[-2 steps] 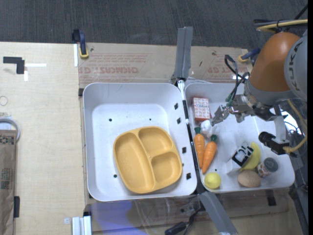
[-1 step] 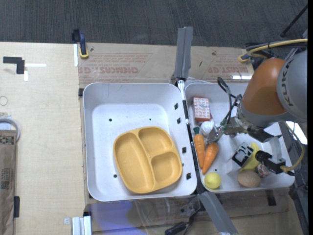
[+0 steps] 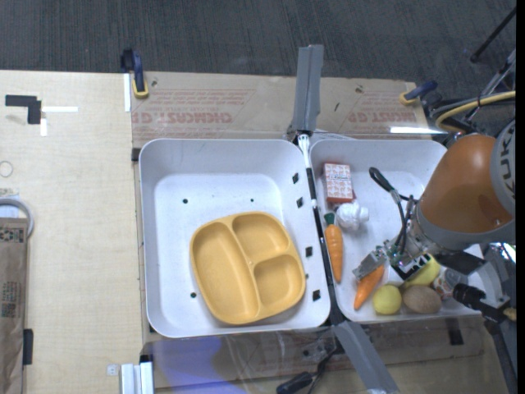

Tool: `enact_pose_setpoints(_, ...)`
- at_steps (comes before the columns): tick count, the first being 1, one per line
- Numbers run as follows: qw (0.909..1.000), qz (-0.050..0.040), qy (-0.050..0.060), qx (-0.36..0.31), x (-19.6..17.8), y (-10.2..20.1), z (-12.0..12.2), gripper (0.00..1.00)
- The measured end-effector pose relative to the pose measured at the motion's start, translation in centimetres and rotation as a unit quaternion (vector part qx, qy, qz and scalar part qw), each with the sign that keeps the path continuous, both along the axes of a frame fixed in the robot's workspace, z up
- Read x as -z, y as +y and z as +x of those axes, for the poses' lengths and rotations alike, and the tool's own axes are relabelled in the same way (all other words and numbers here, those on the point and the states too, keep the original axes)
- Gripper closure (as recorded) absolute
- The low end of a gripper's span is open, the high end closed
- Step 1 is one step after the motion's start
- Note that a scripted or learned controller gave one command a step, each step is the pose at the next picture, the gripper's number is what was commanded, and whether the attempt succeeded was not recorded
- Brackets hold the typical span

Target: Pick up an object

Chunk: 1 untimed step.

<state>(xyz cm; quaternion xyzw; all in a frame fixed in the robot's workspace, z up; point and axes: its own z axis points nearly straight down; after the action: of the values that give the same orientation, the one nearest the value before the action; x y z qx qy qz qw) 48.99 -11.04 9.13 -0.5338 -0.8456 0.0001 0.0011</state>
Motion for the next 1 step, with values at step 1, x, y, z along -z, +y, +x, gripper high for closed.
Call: enact_pose_setpoints(1,0.9847,-0.0006,-0.002,-0.174,-10.04,2.06,2.55,0.00)
